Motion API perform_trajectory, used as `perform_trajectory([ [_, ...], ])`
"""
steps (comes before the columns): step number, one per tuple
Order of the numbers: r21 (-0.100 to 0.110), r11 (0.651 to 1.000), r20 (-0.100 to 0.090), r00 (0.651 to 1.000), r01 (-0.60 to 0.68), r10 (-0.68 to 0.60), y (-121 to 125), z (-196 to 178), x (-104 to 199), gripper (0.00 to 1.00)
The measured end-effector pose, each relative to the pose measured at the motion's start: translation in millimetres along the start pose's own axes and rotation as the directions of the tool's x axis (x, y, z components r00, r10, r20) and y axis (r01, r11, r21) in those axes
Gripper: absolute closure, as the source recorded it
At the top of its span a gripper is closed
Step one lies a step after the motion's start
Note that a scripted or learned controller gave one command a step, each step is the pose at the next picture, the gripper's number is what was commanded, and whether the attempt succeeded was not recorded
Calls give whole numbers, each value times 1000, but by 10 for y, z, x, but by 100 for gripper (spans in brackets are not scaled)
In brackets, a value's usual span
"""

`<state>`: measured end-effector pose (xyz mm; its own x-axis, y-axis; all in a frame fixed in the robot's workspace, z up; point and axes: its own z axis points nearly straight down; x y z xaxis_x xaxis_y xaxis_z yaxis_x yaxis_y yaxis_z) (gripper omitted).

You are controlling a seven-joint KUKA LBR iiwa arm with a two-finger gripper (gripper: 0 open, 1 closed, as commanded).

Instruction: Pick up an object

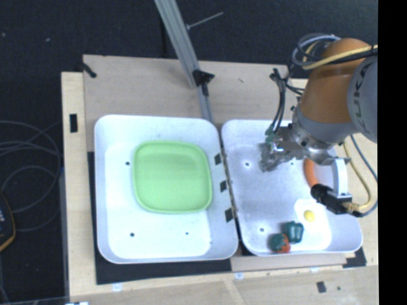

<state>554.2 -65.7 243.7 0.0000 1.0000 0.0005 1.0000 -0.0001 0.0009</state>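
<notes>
Hand [269, 156] over right bin [254, 199], green plate [172, 176] left

We see a thick, rounded arm [337, 88] whose shell is grey, with a broad orange band [331, 75] wrapping the segment above the wrist. Grey and pale cables [311, 46] loop out over the top of the orange part, a thin dark cable [280, 107] runs down beside it, and a yellowish hose [367, 183] curves along the lower side to a black fitting [327, 197]. At the end sits a small metallic grey gripper [270, 156], its details too blurred to make out.
</notes>
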Motion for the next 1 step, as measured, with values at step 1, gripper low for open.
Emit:
perform_trajectory([
  [1, -1, 1000, 0, 1000, 4, -4, 1, -92, 490, 100],
])
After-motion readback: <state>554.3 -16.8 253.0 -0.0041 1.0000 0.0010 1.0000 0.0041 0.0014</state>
